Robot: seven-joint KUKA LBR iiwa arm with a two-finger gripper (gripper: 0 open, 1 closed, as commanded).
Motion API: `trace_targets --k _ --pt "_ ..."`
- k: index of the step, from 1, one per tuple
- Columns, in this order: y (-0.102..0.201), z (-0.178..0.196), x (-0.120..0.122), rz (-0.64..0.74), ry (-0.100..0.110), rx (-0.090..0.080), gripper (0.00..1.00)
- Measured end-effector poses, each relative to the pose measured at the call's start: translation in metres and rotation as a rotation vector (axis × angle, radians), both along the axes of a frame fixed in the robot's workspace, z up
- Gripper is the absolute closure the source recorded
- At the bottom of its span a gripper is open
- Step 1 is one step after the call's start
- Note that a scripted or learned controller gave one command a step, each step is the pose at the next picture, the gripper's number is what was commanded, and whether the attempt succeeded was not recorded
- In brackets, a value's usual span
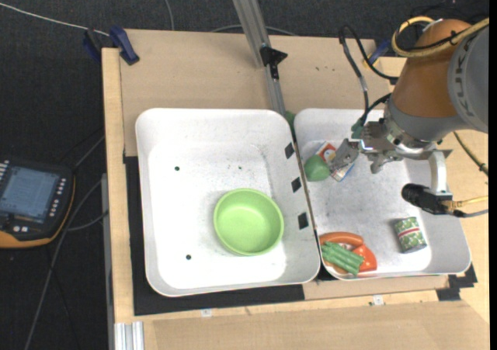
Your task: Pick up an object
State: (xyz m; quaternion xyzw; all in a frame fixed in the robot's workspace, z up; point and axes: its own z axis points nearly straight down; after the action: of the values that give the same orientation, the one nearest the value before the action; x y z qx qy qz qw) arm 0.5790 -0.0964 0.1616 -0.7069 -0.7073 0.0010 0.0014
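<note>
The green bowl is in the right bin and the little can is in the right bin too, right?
Not quite. The camera view shows the green bowl in the left bin, not the right one. The little can is in the right bin, as you said.

Glossy plastic green bowl (248,221) sits smooth in a matt, speckled white left bin (167,154); the worktop (202,69) looks like bare matt wood.
</note>
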Motion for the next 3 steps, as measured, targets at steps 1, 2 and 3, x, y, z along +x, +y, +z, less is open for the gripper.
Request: trace_targets --k 1,2,3 --pt "0.002 -0.063 0.0 0.0 0.002 0.0 0.0" --pt "0.001 -0.049 0.002 0.0 -0.005 0.0 1.0" --pt "0.0 0.013 0.006 0.0 -0.007 -0.001 1.0"
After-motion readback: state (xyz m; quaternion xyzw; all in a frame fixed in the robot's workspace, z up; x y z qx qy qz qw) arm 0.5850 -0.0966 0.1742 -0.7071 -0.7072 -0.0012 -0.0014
